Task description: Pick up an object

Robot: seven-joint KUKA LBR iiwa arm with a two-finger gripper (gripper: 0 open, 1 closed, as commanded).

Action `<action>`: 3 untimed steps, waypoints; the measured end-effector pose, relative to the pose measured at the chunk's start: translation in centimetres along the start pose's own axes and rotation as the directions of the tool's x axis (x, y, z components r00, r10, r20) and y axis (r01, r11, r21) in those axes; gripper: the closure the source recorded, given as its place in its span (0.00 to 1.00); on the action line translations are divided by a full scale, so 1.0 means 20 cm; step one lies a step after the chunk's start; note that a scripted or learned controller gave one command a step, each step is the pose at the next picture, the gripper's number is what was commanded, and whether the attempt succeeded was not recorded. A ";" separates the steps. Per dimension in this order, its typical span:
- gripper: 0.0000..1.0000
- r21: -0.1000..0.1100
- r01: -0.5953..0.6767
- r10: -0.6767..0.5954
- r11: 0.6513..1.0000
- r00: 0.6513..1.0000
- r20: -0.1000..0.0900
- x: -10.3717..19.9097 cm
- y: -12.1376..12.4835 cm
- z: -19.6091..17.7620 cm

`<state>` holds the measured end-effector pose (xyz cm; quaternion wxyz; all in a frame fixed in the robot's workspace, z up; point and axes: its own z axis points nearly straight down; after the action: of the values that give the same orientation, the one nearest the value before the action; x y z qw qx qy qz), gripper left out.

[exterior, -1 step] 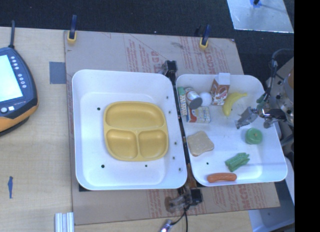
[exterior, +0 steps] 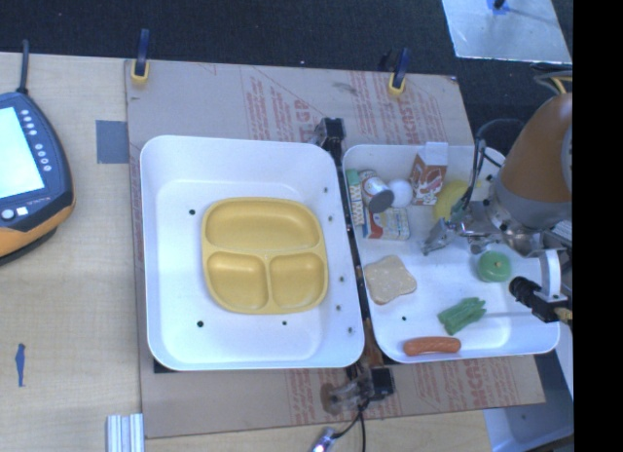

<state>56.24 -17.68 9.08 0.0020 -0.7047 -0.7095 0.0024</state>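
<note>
Presently the task stands at its opening stage: nothing is lifted, and every candidate item lies on the floor of the right bin [exterior: 545, 343]. The arm [exterior: 537, 163] reaches in over that bin's right edge, and its gripper [exterior: 438, 238] sits low near the bin's middle, just beside a small packet [exterior: 389, 226] and close to a yellow item [exterior: 450, 197] toward the far edge. Whether the fingers are apart or together cannot be told from this view; no item is seen between them, so no grasp is recorded. Contents of the right bin: a small carton [exterior: 426, 179] at the far edge, a can [exterior: 375, 190] and a pale round item [exterior: 399, 192] near the far-left corner, a slice of bread [exterior: 389, 280] against the left edge, a green disc [exterior: 493, 266] toward the right edge, a green vegetable [exterior: 460, 315] and a sausage [exterior: 431, 346] along the near edge. The left bin [exterior: 170, 245] holds a yellow divided plate [exterior: 264, 252]. Remaining work, in my judgement: close on one item, secure it and raise it clear. Printing on the carton and packet is too small to read; red lettering on the cardboard sheet [exterior: 282, 99] covering the worktop is likewise illegible.
</note>
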 end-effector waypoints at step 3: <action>0.00 0.001 -0.002 0.002 1.000 1.000 -0.003 0.05 0.45 -0.01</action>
<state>65.28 -16.55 9.22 0.0034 -0.7054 -0.7088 0.0018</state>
